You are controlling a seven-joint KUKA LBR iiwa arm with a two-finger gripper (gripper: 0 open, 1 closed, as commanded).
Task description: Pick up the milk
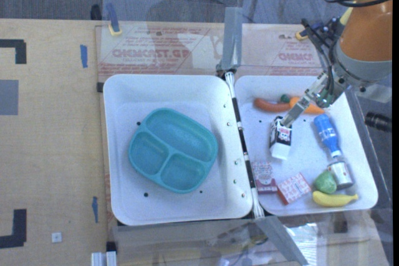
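Observation:
The milk [280, 141] is a small white carton with dark print. It stands slightly tilted in the left-middle of the right bin [363, 145]. My gripper [288, 121] reaches down at a slant from the upper right, and its tip meets the carton's top edge. The grey arm with its orange band [368, 15] hangs over the bin's far right corner. Whether the carton is held or only touched cannot be made out.
An orange carrot [270, 105] lies just behind the milk and a blue bottle [326, 134] to its right. Near the front are a small packet [264, 174], a red-and-white box [293, 187], a can [340, 174], a green fruit [324, 182] and a banana [335, 198]. The left bin [118, 93] holds a teal divided plate [173, 149].

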